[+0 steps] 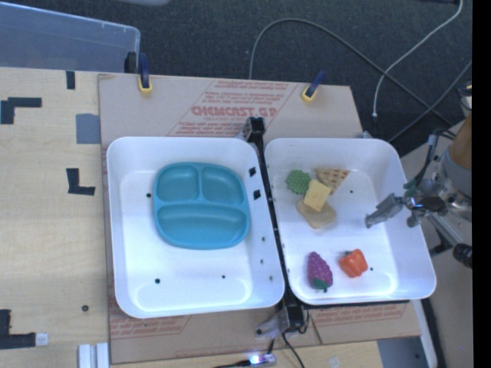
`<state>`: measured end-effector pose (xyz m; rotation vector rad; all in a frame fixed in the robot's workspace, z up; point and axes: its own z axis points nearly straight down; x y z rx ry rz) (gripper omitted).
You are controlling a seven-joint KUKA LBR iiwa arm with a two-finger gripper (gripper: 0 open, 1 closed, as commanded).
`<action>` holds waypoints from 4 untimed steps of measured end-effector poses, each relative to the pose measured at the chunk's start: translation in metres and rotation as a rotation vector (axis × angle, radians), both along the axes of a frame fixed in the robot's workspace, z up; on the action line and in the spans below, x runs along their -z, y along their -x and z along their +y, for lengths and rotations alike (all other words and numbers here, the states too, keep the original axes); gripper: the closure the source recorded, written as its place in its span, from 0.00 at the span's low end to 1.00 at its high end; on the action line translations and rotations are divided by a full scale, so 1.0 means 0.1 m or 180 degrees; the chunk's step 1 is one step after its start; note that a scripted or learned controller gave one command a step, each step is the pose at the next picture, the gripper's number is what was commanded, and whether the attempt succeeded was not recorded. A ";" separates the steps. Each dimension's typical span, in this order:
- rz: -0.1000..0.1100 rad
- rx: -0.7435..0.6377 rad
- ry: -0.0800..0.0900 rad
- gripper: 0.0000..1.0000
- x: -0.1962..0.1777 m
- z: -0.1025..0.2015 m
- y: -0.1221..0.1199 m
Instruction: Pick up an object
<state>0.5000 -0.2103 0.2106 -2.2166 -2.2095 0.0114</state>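
The right bin (383,156) holds several toy foods. A green broccoli (298,181), a tan wedge (332,176), a yellow block (317,196) and a beige slice (320,216) cluster at its upper left. Purple grapes (320,271) and an orange-red pepper (354,263) lie near its front wall. My gripper (397,211) hovers over the right side of this bin, open, with nothing between its fingers. It is right of the yellow block and above the pepper in the picture, touching neither.
The left bin (126,228) holds a blue divided plate (202,205). Both bins rest on a cardboard sheet (230,106) held by yellow clamps (144,83). Cables (399,60) run behind the right bin.
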 end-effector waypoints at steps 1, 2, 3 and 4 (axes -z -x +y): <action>-0.0037 -0.0012 0.0010 0.00 -0.06 0.00 -0.03; -0.0025 -0.0014 0.0007 0.00 0.43 0.05 -0.11; -0.0025 -0.0013 0.0007 0.00 0.87 0.08 -0.09; -0.0042 -0.0013 0.0016 0.00 1.27 0.09 -0.09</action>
